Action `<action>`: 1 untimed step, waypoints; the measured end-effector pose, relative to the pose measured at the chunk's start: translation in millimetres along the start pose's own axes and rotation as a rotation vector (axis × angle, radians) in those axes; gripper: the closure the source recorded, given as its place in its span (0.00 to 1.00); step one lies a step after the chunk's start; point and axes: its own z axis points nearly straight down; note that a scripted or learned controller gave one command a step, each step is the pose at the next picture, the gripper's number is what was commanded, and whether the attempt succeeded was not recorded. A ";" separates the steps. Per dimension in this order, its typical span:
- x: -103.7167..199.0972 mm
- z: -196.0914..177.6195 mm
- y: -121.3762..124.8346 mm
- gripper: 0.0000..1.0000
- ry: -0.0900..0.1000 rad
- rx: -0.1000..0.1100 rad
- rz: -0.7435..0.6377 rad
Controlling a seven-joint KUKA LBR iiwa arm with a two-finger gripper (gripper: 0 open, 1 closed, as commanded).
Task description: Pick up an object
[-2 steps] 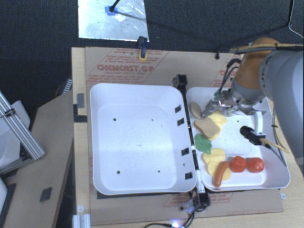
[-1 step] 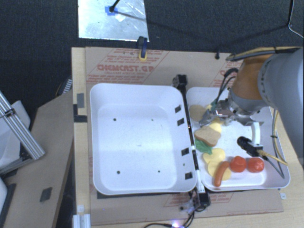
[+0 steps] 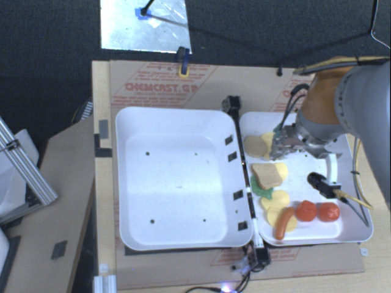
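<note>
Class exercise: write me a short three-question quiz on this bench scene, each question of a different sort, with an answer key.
1. True or false: the toy food lies in the left bin.
2. How many tomatoes sit near the right bin's front edge? A) one B) two C) four
3. Fill in: the tool hovers over the ____ bin.

Key: 1 false, it all lies in the right bin. 2 B, two, beside the sausage. 3 right, near the bread slice.
</note>
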 end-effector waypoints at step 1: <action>49.7 -186.6 27.9 1.00 0.000 -0.015 -0.007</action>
